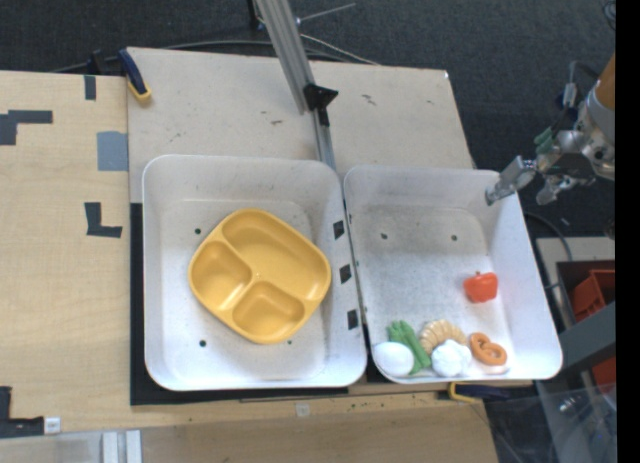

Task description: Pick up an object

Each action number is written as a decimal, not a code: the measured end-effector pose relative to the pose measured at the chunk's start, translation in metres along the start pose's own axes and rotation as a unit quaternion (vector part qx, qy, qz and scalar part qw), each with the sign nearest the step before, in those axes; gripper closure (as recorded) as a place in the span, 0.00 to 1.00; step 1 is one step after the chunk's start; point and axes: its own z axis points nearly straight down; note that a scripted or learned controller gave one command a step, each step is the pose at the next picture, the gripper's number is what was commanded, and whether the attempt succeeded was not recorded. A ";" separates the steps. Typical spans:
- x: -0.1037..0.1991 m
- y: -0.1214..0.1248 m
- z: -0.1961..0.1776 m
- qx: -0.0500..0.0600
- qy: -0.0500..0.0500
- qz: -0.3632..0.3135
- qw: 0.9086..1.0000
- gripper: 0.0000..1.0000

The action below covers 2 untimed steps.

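We see two white bins side by side. The left bin [160, 251] holds a yellow plate [260, 274] with three parts. The right bin [520, 251] holds small toy foods, all down by its 5 o'clock corner. A red pepper [481, 287] sits alone, a bit apart from the rest, so we think it is the easy one to pick. It looks light, hard and smooth, so it may slip. We would pinch it across its round middle, from above. Along the bottom edge sit a white egg [394, 357], a green veggie [406, 339], a tan curly piece [441, 332], a white ball [451, 357] and an orange ring [489, 349]. These touch or crowd each other, so they look hard to grab one at a time. The gripper [524, 183] hangs at the bin's 1 o'clock corner, far from the food. Its jaws look spread apart and hold nothing.
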 end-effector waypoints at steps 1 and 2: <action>0.000 0.000 0.000 0.000 0.000 0.000 1.000 0.00; 0.003 -0.004 0.044 0.002 0.000 0.000 1.000 0.00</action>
